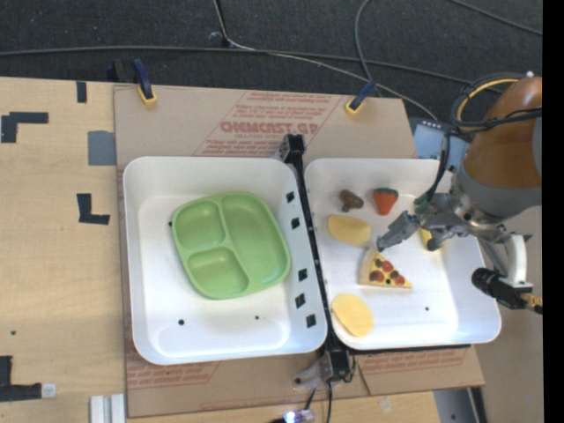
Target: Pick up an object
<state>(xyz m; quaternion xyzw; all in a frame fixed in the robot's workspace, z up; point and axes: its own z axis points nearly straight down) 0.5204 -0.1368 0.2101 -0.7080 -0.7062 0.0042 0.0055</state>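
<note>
The arm (502, 161) comes in from three o'clock and hangs over the right bin (458, 324). Its gripper (412, 233) sits above the bin's middle, toward the three o'clock side. One grey finger (397, 231) points toward eight o'clock, its tip just above the top corner of the pizza slice (384, 273). A second finger (434, 238) shows a yellowish tip a little toward three o'clock from the first. The two stand apart, and nothing lies between them.

The right bin carries five toy foods. The pizza slice lies near the bin's centre, at six o'clock from the gripper. A pale yellow piece (349, 229) lies at nine o'clock from the gripper, near the divider (304, 254). A brown lump (352, 200) sits at twelve o'clock from that piece. A strawberry (385, 200) lies just beside the lump, on its three o'clock side. A second yellow piece (352, 314) rests at the bin's seven o'clock corner, well apart from the gripper.

The left bin (145, 324) bears a green tray (230, 245) with three compartments, lying flat near its middle. Both bins stand on a cardboard sheet (264, 117), held at twelve o'clock by two clamps (141, 82).
</note>
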